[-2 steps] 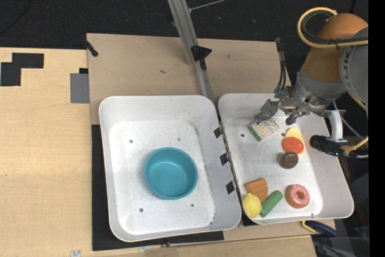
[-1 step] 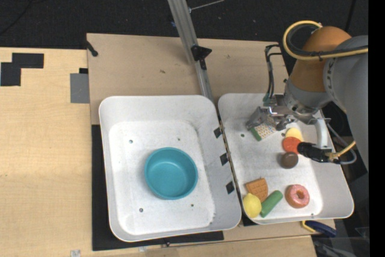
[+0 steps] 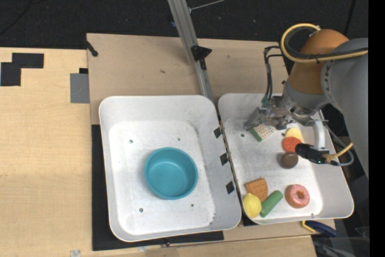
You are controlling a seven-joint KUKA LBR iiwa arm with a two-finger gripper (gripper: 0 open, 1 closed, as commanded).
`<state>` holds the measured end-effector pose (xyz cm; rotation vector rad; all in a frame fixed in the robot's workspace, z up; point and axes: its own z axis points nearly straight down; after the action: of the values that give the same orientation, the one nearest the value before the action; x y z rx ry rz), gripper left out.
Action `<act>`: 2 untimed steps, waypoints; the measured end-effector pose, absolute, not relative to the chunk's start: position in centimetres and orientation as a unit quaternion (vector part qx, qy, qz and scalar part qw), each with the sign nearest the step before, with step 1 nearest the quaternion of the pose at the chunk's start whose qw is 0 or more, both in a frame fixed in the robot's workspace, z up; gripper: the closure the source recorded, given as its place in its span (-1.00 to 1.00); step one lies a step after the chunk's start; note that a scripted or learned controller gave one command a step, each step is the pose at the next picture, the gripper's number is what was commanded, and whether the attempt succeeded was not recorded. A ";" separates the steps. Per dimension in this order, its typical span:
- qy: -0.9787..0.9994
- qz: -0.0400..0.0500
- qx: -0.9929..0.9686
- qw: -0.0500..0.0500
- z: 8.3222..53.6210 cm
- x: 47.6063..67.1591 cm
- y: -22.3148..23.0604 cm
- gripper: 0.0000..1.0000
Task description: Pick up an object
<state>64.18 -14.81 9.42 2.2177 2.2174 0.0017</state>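
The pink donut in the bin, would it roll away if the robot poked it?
Probably not. The pink donut lies flat on its side in the right bin, so a push would likely slide it, not roll it. It looks like a small toy, so probably light. Its rounded ring shape might slip from the gripper.

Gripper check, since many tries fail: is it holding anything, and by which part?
Cannot be told. The gripper is low over the right bin, at a small green-ended object, but no grasp is visible.
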 end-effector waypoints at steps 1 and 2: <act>0.707 0.002 0.707 0.003 10.5 64.3 -14.7 1.00; 0.707 0.001 0.707 0.002 16.7 64.0 -14.4 1.00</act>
<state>64.01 -14.42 16.74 2.2182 2.2188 0.0046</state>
